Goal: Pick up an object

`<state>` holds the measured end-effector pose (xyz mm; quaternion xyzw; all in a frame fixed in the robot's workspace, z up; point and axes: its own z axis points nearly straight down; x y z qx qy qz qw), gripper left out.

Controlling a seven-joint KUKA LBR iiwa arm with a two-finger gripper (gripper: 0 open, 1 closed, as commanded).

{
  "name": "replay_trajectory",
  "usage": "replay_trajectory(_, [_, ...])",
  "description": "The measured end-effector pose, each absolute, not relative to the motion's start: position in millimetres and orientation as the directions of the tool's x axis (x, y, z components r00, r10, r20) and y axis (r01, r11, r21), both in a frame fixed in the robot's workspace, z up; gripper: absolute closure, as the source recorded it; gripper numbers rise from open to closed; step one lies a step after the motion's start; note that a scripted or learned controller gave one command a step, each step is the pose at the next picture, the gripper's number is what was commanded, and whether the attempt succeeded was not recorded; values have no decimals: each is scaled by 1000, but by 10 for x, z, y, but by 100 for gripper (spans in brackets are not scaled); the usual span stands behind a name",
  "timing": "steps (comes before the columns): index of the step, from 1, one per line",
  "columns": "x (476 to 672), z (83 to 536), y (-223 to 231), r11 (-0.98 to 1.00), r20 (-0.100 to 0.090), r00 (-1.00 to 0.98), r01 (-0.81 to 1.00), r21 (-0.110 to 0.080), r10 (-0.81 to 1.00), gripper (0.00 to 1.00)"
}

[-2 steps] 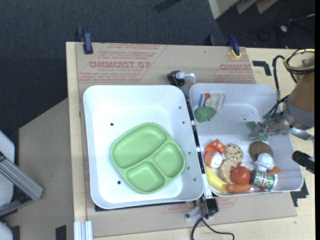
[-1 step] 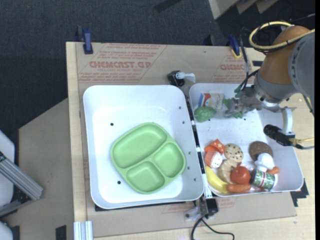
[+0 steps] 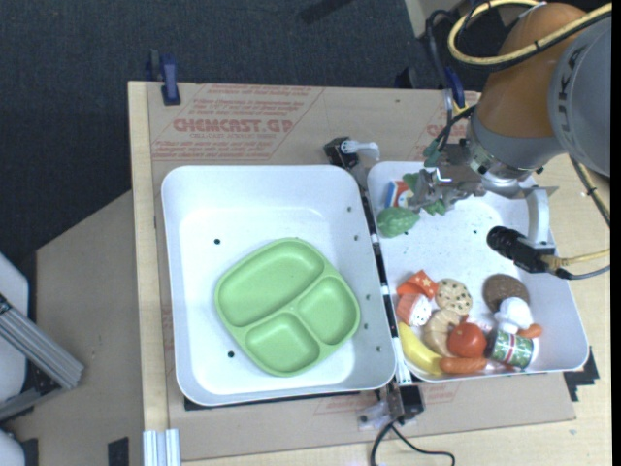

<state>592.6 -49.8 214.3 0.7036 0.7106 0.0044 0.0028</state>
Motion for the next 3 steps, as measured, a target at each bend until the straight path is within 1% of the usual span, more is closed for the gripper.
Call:
replay_trajectory(1, [5523, 2181, -132, 4, 2, -4, 1000, -5, 1000, 100])
replay_trajectory(2, [5460, 2376, 274, 4, 1, -4, 1000, 2, 1000, 100])
replay_trajectory(3, [5080, 2378, 103, -2, 1, 2, 1000, -6, 1000, 100])
